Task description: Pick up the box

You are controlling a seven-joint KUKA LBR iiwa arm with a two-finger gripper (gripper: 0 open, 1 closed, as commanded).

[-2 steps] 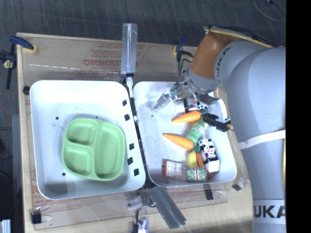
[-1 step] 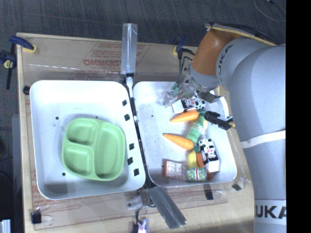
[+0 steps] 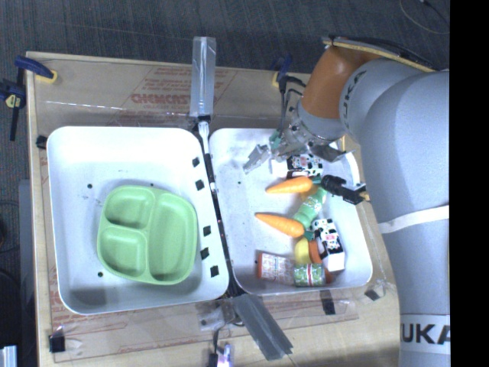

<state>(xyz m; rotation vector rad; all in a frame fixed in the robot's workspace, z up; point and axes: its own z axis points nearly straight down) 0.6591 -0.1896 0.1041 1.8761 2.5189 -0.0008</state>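
Nearest you, a grey metal bar lies slantwise on the front edge of the wooden bench. On the arm at the right, a smooth grey casing, you can read the letters "UKA".

Right bin, shallow white plastic with rounded corners. Along its near wall lies a red and white packet, touching a green-labelled can; their print is too small to read. The box is in the near right corner: a small oblong carton with black and white cow patches, one end by the can. A yellow piece and a small orange piece press against its left side. A carrot, smooth and tapered, lies just beyond these. A green bottle lies between it and a second carrot.

Left bin: a pale green plate, rounded, moulded into three wells.

Farther back, the gripper hangs low over the far part of the right bin, below the orange band. You cannot tell whether it is open or closed. Another cow-patched piece shows right beneath it, and the box lies well apart from it.

Beyond the bins, an upright grey bar stands between them. Red print on the bench seems to read "CHEMCAST". Blue clamps grip the far edge.
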